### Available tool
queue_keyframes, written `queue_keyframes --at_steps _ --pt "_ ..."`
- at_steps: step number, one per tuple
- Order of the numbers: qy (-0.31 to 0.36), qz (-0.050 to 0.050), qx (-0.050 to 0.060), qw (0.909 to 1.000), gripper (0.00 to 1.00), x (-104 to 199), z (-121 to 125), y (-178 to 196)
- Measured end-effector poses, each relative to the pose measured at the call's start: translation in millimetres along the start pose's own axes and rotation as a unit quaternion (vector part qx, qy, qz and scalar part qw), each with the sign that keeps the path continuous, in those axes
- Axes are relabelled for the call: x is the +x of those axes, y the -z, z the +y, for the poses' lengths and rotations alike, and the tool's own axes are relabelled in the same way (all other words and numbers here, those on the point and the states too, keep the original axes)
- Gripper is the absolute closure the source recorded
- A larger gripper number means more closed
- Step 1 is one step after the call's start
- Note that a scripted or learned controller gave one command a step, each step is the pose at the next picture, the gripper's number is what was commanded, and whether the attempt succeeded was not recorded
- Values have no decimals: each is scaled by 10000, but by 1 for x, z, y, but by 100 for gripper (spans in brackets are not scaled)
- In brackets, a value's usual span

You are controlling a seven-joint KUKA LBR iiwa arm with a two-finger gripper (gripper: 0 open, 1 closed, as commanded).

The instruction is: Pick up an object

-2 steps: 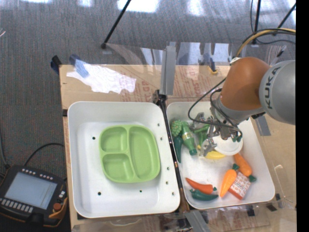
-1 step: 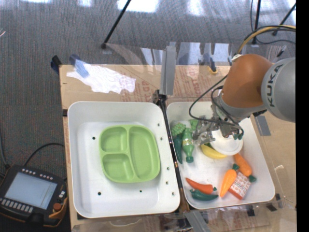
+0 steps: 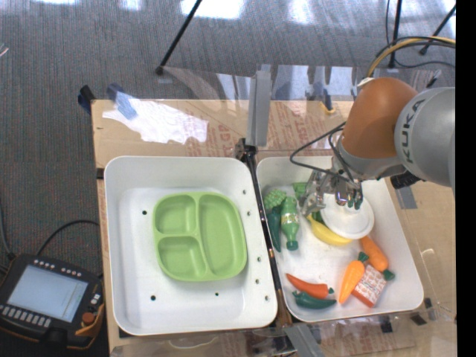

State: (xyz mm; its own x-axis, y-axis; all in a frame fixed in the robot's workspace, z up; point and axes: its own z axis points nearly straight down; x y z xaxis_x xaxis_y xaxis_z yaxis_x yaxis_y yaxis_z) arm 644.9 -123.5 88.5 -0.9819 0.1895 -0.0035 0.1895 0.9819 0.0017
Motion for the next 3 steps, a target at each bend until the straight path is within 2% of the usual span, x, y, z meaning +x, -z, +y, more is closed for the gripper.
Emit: queue_keyframes --at_steps 1,2,3 --pt "6 24 5 10000 0 1 0 -1" --pt "-550 21 -6 9985 0 49 -56 -1" --pt "-1368 9 -20 9906 0 120 -86 0"
